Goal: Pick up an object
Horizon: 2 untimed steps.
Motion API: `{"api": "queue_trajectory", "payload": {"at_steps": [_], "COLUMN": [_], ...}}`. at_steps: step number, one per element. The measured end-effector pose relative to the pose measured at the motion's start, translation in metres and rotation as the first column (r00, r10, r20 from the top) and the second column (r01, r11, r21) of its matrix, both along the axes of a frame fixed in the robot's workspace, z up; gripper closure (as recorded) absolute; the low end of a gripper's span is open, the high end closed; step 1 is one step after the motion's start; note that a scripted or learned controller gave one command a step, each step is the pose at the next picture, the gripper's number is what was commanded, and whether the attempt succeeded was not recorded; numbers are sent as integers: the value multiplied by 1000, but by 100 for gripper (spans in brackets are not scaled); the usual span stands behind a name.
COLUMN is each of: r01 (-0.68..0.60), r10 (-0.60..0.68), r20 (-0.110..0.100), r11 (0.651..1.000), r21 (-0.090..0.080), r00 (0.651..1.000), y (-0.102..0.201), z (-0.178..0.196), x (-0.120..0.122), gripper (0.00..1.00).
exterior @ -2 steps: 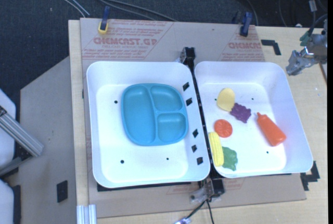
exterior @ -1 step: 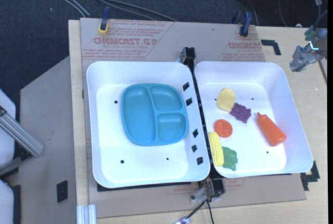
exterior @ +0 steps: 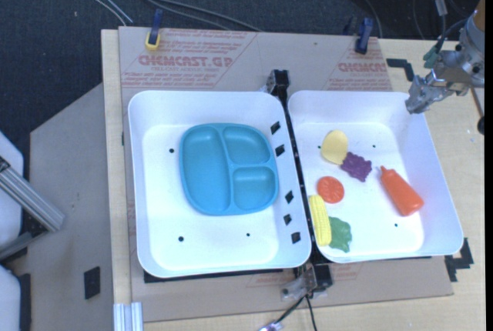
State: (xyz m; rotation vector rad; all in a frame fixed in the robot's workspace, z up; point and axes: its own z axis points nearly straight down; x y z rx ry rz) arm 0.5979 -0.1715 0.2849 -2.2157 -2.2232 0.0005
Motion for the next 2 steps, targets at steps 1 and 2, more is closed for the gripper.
{"api": "queue_trajectory", "payload": {"at_steps": [1, 2], "r01": [-1, -3], "r10": [1, 3], "r20": [-1, -2], "r11": [1000, 1000], "r21": [1, 2], "r00": [1000, 1000], "y": [52, 111], "z": [-2, -12], "x": [-23, -43], "gripper": [100, 100]}}
